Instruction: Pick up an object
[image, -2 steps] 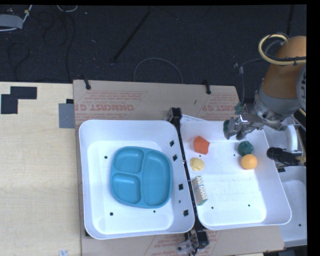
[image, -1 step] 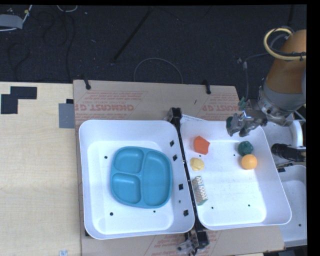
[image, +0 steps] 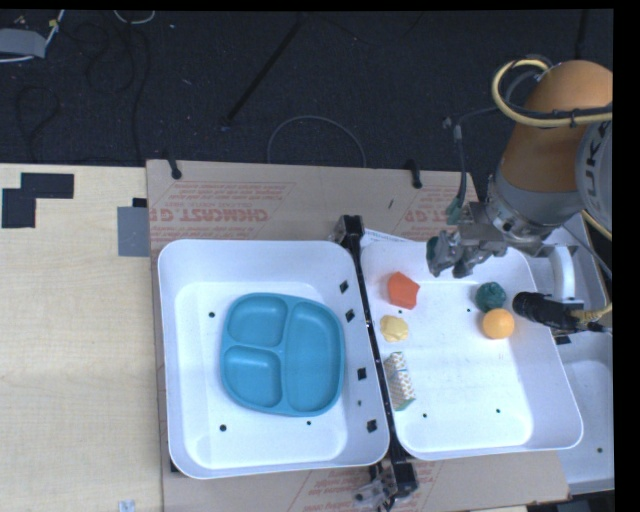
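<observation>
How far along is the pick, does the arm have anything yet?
Nothing looks picked yet. The gripper hangs over the far edge of the right bin, with no object seen between its fingers. The orange block, yellow piece, teal ball, orange ball and striped item all lie on the bin floor. Choosing, descending, grasping and lifting all remain.

A blue divided plate sits in a white bin; nearby lie an orange block, yellow lump, teal ball and orange-yellow ball.
</observation>
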